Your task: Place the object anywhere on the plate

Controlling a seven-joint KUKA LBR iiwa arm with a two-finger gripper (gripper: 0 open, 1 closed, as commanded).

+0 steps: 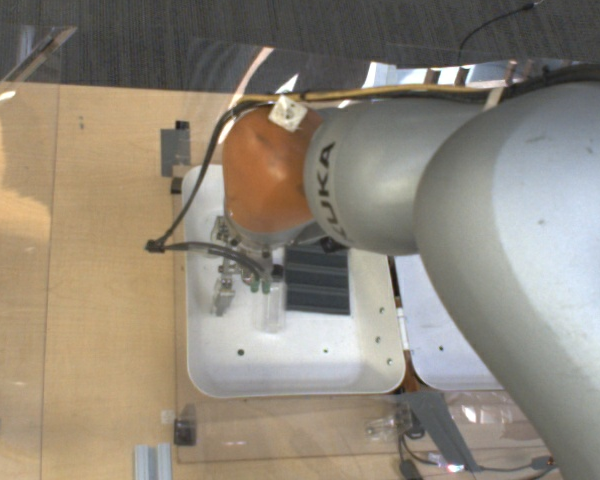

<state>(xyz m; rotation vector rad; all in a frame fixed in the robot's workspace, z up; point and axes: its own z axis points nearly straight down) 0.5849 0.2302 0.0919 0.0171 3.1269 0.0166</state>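
Observation:
My gripper hangs over the left white bin, pointing down below the orange wrist band. Its two fingers stand apart, and only bare white bin floor shows between them, so it is open and holds nothing. A dark grey ribbed rectangular piece lies in the same bin just to the right of the fingers, partly covered by the wrist. The arm hides the far part of this bin.
The big grey arm covers most of the right bin, leaving just its near left corner in sight. A black cable loops out to the left of the wrist. Wooden bench surface spreads left of the bins.

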